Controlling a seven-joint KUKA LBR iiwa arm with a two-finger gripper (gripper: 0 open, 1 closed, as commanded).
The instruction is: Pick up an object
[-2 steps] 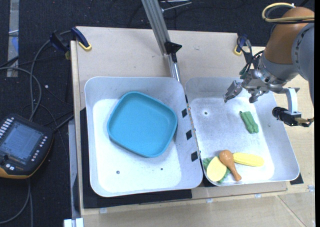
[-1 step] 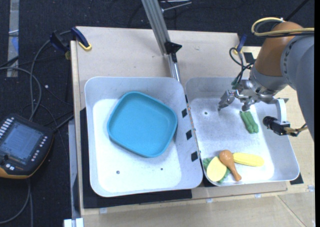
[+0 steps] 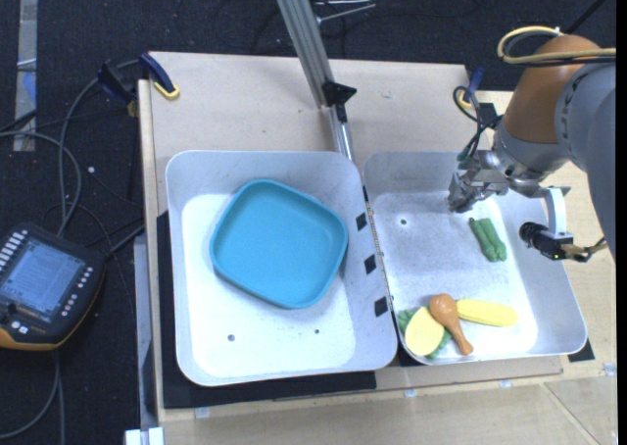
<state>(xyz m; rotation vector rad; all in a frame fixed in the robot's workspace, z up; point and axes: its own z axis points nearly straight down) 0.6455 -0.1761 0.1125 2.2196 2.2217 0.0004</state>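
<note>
My gripper [image 3: 462,200] hangs over the back of the right bin [image 3: 411,183], just left of and above a green pod-shaped toy [image 3: 488,238] lying on the bin floor. Nothing shows between its fingers. At the bin's front lie a yellow banana-like piece [image 3: 486,313], an orange-brown pear-shaped toy [image 3: 448,317], a yellow slice [image 3: 424,333] and a bit of green [image 3: 404,319]. The left bin [image 3: 191,237] holds a blue square plate [image 3: 279,242].
A slanted metal pole [image 3: 309,36] rises behind the bins, ending at the divider between them. A clamp [image 3: 157,75] sits at the bench's back left corner. A handheld pendant [image 3: 44,286] lies off the bench at left.
</note>
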